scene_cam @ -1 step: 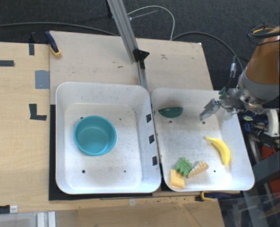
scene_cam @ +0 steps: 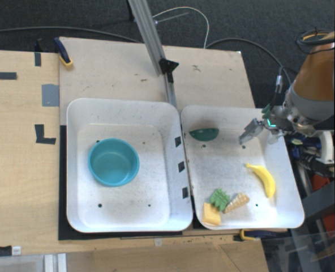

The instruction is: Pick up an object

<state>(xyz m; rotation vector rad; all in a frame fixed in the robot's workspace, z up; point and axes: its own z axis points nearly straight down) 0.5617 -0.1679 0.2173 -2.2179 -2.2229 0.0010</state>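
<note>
Two white bins side by side: the left bin holds a teal bowl, the right bin holds the pick candidates. The arm reaches in from the right; its gripper hovers over the right bin's upper area, fingers spread and nothing between them. Just below and to its right lies a yellow banana, apart from the gripper; a dark green dish-like piece sits to its left, near the bin's wall. A green toy, a tan piece and a yellow wedge cluster near the front edge — touching, so a descent there likely catches two or slips. The curved banana may roll out of a closing grip.
</note>
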